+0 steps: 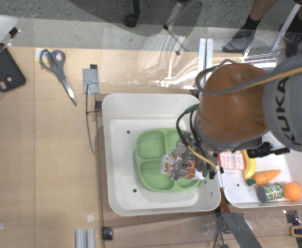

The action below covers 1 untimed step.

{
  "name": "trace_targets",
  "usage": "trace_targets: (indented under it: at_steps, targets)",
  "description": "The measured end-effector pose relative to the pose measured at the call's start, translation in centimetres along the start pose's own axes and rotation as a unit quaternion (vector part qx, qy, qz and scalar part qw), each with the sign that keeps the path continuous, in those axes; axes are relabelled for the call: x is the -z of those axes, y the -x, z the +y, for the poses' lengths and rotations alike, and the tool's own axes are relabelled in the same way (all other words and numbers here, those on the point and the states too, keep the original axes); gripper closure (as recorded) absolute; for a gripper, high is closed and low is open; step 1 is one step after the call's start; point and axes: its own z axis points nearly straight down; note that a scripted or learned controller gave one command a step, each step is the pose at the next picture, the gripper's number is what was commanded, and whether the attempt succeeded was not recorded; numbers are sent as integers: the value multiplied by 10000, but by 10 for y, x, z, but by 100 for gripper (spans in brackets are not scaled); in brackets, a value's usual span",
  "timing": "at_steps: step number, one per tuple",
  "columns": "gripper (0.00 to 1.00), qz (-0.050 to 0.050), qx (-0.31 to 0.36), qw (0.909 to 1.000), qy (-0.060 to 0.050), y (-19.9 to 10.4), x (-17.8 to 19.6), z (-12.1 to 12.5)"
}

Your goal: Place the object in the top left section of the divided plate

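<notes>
A green divided plate (152, 154) lies in the left white bin (115, 154). My gripper (182, 165) hangs over the plate's right side, below the big orange band of the arm (231, 105). A small white and orange packet (172, 165) sits at the fingertips, over the plate's right part. The arm hides much of the plate's right edge. Whether the packet is held or resting on the plate is unclear.
The right bin (296, 164) holds a red-and-white carton (231, 161), a banana (250, 168), a carrot (267, 176), a green can (270, 191) and an orange (292, 190). Scissors (58, 71), a black case (5, 74) and a small clip (91, 78) lie on the bench at left.
</notes>
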Motion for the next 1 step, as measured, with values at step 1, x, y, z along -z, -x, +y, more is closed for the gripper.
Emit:
trace_targets:
  at_steps: [1]
  targets:
    - [0,0,-3,10000,1,0,0,0]
